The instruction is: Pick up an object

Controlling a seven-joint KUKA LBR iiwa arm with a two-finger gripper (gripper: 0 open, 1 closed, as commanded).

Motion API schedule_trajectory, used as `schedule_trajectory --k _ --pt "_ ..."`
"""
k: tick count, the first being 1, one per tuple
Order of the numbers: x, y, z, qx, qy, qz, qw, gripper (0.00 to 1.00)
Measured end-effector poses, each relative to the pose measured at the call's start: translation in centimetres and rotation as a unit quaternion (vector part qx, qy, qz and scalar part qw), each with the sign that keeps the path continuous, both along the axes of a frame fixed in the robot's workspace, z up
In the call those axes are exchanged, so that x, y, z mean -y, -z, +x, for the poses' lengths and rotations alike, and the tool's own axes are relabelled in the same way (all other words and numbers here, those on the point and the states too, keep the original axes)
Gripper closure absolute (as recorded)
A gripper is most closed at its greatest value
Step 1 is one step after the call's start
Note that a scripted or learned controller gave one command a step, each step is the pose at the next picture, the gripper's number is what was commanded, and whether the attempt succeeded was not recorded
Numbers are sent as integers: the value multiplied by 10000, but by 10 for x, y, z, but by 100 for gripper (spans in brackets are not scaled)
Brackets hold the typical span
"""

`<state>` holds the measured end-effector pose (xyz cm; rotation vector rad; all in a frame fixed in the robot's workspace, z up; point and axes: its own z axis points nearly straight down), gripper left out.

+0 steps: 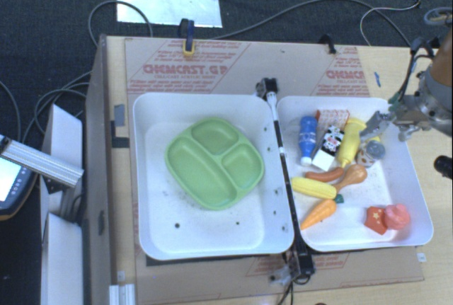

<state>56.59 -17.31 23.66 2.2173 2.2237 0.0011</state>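
Dark carpet surrounded a cardboard-topped bench (212, 59) that carried two shallow white bins side by side. We saw the left bin (152, 226) holding a pale green divided plate (214, 163) and nothing else we could make out.

We found all the candidate objects in the right bin (410, 190). Toward its far left stood a blue bottle (307, 139), with a small black-and-white carton (328, 145) just beside it and a yellow bottle (350, 141) next along. Nearer the middle lay a yellow corn cob (313, 187), touching an orange-brown piece we could not identify, and below them a toy carrot (318, 213). Well apart, in the near right corner, sat a red and pink pair of small toys (388, 217).

We saw the grey arm reaching in from the right, its gripper (376, 124) hanging over the far right part of that bin, close above the yellow bottle and a small grey round thing (374, 150). We could not tell how the end effector was set, and nothing visibly sat in it.

We judged the task barely begun: the arm was placed over the objects, but every item rested in the bin. The descent, the grasp and the lift all remained to be done.
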Motion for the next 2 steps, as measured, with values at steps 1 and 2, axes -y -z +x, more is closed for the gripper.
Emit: schedule_trajectory --k 1,2 --pt "11 113 7 100 1 -41 9999 0" --pt "-4 131 25 13 10 -11 10000 0"
